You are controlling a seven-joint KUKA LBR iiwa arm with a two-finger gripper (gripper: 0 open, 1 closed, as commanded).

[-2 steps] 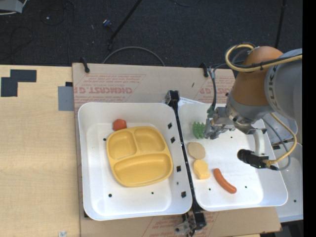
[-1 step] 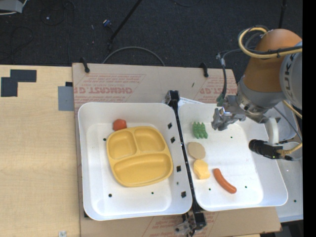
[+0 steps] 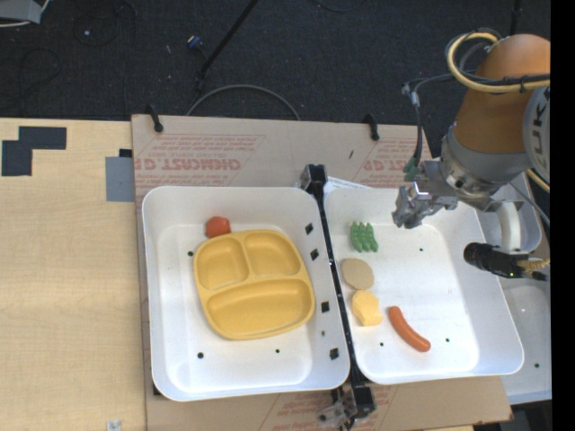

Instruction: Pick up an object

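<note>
While our gripper hovers just right of the green toy in the right bin, jaws' state we cannot tell, we should centre over it, then descend straight.

Robotics lab: bench-mounted arm, trailing cables.

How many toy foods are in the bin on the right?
4: green piece near the back, tan round in the middle, yellow chunk below it, orange sausage toward the front.
</note>
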